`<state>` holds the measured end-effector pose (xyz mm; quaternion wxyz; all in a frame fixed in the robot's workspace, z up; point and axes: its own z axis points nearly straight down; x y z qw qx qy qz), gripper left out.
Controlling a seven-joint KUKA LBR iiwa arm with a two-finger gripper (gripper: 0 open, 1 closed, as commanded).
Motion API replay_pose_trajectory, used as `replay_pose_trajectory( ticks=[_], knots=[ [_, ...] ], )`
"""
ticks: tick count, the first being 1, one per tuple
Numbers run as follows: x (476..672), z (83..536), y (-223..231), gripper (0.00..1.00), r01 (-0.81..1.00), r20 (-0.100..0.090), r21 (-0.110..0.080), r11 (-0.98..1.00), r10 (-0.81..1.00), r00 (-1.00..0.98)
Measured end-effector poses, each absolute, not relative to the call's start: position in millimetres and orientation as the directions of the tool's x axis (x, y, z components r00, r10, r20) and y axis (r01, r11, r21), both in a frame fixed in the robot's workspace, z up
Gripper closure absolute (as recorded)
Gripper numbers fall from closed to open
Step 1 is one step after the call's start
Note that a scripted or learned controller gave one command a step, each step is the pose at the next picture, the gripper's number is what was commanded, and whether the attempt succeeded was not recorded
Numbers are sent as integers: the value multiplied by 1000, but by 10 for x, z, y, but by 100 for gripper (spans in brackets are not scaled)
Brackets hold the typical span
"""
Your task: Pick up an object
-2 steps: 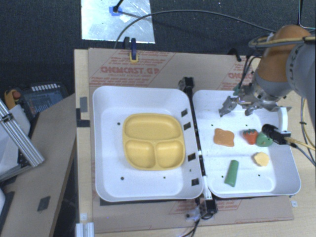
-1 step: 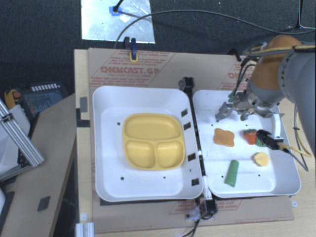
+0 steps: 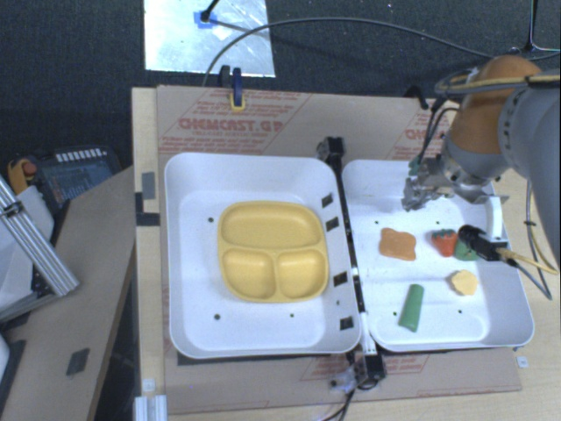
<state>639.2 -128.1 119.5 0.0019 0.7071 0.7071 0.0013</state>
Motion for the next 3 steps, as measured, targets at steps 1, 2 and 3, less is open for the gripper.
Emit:
replay_pose_trajectory(
  ticks=[1,2,3],
  knots=[
    [6463,1816,-1288,100,1000,-1,6,4,1000,-4],
    [6445,2451,-1249,100,1000,-1,7,5,1000,-5],
    [6455,2805,-1248,100,1000,-1,4,6,1000,-6]
  ],
)
